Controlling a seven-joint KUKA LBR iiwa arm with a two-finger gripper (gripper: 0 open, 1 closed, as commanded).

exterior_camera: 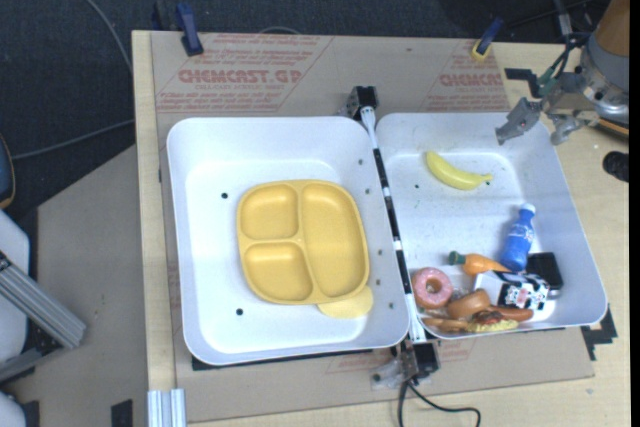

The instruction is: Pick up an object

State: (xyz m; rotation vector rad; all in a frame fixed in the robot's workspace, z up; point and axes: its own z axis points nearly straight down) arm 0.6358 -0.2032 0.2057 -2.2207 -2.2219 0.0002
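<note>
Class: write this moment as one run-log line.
claw: open, above right bin far corner, holding nothing | banana: lying in right bin, apart from claw | yellow tray: left bin

A robotics lab or test bench: a brown board printed with red lettering [240, 75] is clamped by blue clips [187, 28], two shallow white plastic bins [200, 165] sit side by side, loose grey cables [90, 5] trail over dark carpet, and toy food fills one bin.

Brown bench [300, 75], two white bins [200, 215] (adjacent)
</note>
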